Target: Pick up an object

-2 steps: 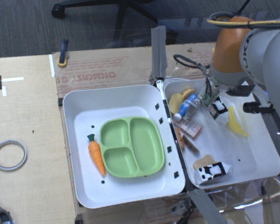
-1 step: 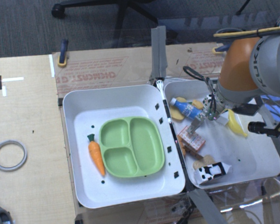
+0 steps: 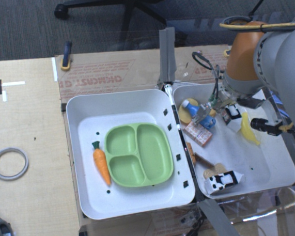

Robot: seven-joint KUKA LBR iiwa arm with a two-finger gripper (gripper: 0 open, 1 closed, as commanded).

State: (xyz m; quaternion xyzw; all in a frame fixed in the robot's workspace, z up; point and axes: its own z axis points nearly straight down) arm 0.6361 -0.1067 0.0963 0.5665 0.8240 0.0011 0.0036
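Observation:
My gripper (image 3: 210, 110) is lowered into the right bin (image 3: 277, 175), at its far left part, under the grey arm with the orange band (image 3: 245, 53). It sits right against a small blue object (image 3: 207, 119) and beside a blue-and-white bottle (image 3: 190, 105) lying on something yellow (image 3: 185, 115). A patterned pink box (image 3: 199, 134) lies just in front of it. A yellow banana (image 3: 249, 130) lies to its right. A black-and-white cow toy (image 3: 222, 180) rests at the bin's near edge.
The left bin (image 3: 81, 126) holds a green divided plate (image 3: 139, 154) and an orange carrot (image 3: 101, 164) beside it. A brown stick (image 3: 199, 158) lies along the right bin's left wall. A tape roll (image 3: 8, 163) lies on the bench at left.

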